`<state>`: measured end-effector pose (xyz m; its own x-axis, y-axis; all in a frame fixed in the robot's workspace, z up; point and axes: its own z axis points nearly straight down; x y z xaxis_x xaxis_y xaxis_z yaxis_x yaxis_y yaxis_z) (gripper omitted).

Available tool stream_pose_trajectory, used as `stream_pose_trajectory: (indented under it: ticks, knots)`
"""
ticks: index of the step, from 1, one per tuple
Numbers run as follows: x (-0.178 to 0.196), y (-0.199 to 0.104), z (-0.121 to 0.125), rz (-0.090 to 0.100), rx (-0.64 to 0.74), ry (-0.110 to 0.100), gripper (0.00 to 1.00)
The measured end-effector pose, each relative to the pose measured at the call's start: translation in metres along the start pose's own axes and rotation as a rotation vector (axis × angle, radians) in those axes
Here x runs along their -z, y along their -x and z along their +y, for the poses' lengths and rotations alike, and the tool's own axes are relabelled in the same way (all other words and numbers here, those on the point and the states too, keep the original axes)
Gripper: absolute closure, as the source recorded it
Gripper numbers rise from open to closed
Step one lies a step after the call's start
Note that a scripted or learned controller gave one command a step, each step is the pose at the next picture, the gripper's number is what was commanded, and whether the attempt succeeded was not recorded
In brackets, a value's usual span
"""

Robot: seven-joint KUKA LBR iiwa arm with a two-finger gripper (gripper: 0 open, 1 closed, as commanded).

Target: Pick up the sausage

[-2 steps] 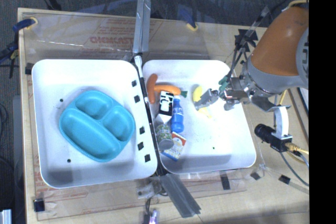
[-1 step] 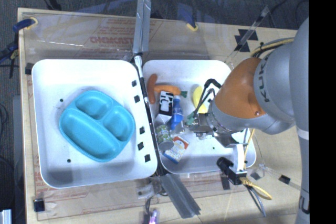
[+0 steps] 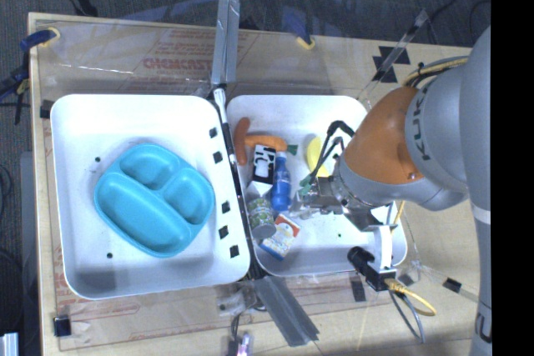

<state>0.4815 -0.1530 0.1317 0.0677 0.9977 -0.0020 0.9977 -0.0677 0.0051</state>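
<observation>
The sausage (image 3: 241, 139) is a reddish-brown link lying near the left wall of the right bin (image 3: 350, 108), toward its far end. My gripper (image 3: 319, 198) hangs low over the middle of that bin, right of a blue bottle (image 3: 279, 184) and well to the right of and nearer than the sausage. The orange wrist band and grey arm body cover much of the gripper. Nothing shows between the gripper and the sausage except the bottle and a black-and-white box (image 3: 264, 163).
An orange carrot-like piece (image 3: 269, 142) lies beside the sausage. A yellow item (image 3: 313, 152), a can (image 3: 260, 217) and a small carton (image 3: 280, 238) crowd the right bin. The left bin (image 3: 75, 129) holds a blue divided plate (image 3: 154, 198).
</observation>
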Motion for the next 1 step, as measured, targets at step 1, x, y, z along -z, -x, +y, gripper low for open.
stream_pose_trajectory:
  ticks: [1]
  knots:
    - [0.0096,-0.0002,0.0013,-0.001,0.006,0.001,1.00]
